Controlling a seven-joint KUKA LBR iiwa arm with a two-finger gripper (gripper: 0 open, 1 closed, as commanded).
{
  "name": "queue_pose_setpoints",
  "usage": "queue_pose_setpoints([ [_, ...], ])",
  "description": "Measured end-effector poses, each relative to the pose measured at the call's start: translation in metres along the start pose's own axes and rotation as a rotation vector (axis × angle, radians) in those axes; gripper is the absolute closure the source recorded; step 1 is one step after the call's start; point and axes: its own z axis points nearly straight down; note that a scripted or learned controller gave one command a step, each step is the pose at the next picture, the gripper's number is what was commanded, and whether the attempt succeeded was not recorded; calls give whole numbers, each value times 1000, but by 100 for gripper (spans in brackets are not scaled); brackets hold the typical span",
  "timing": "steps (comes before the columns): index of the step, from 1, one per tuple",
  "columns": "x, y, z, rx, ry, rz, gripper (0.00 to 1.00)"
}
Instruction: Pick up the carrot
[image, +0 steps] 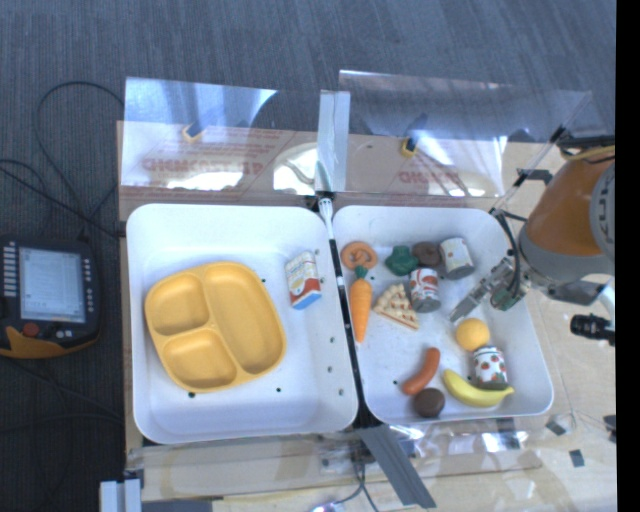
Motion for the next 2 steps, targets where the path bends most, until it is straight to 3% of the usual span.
queue_pose_setpoints([
  [1, 60, -41, 5, -11, -14, -147, 100],
  [2, 60, -39, -5, -13, -18, -151, 100],
])
